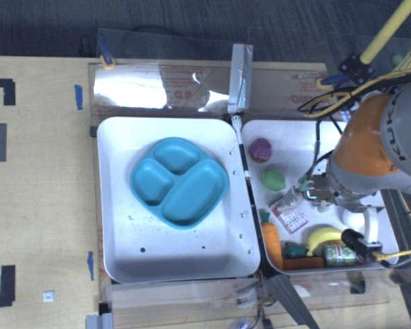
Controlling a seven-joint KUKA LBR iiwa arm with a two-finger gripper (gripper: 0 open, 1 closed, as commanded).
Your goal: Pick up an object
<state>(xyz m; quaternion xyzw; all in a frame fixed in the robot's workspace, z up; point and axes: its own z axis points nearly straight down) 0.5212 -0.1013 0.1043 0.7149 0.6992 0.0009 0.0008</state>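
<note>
My claw (303, 192) sits low in the right bin (298, 132), at the end of the grey arm (370, 153) with its orange band, which comes in from the right. Whether it is released or clenched I cannot tell from this slant; the wrist body covers too much of it. It looks to be right at the upper corner of a small clear packet with a red-and-white label (290, 214), touching or nearly so, though I see nothing clearly gripped.

The packet lies just below and to the left of the claw, tilted, its long axis running diagonally from upper right to lower left. To me it is the nearest candidate, and the coming move turns on that: a short drop down and left, jaws set across the narrow side.

Further out, a green ball (274, 179) lies just up and left of the claw, and a purple ball (261, 149) beyond that, near the bin's left wall. Toward the near edge are a banana (324, 237), a can (339, 254) and a carrot (272, 244) against the left wall.

The left bin (116, 184) holds a blue divided plate (179, 181), well apart from the claw.
</note>
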